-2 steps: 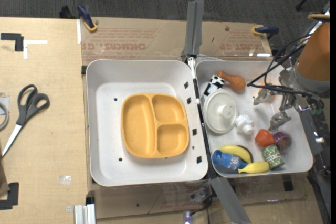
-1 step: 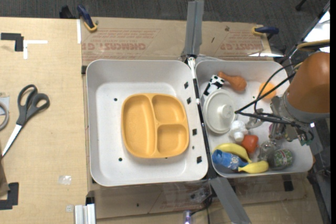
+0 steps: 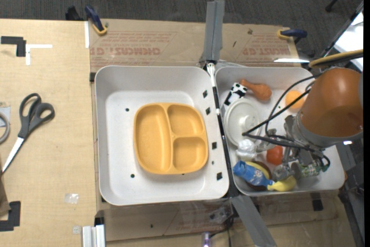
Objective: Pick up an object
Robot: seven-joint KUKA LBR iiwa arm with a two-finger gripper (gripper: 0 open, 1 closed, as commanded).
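**Choosing one toy from a crowded bin**

The toys lie heaped in the right bin (image 3: 324, 185) at lower right: a red ball (image 3: 275, 154), a banana (image 3: 282, 184), a blue toy (image 3: 250, 172). The end effector (image 3: 292, 163) hangs low among them; I cannot tell its opening or any hold. Best aim for one piece standing apart, descending straight.

The arm (image 3: 334, 102) reached in from the right, its orange band showing as a broad rounded dome seen from above. Below the band the grey wrist (image 3: 309, 135) pointed steeply down, with black cables looping off to the left. The gripper (image 3: 289, 169) hung low beneath the wrist, its metal parts blurred together.
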